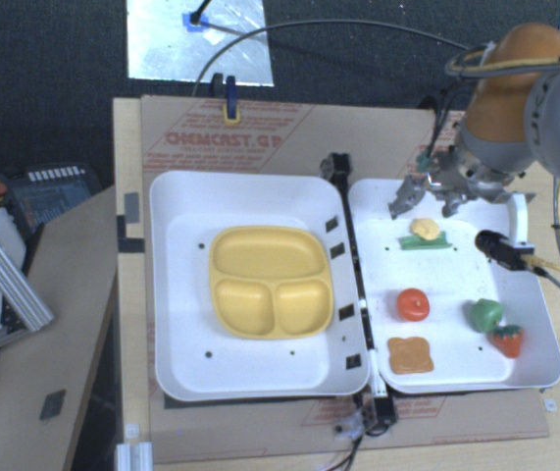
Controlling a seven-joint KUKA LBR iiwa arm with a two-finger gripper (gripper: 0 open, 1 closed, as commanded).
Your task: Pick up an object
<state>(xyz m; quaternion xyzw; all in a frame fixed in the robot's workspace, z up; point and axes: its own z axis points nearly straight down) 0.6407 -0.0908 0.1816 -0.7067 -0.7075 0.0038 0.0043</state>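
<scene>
Overhead, the gripper (427, 197) hangs with fingers spread and nothing between them, upper right of the frame | just below lies a yellow-and-green toy food piece (425, 234) in the right bin (544, 361) | step: approach; next likely a straight descent, then closing.

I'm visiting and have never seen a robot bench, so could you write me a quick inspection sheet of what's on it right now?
Surface: two shallow white bins, left bin and right bin, side by side on a cardboard-covered bench.
Job's things: in the right bin, a yellow and green piece, a red tomato, an orange toast-shaped piece, a green item and a red strawberry-like item.
Clutter: a yellow divided tray in the left bin.
Grippers: gripper above the right bin's far end, holding nothing.
Cables: a black cable arcs behind the bench.
Surroundings: a shiny sheet on dark floor.
</scene>
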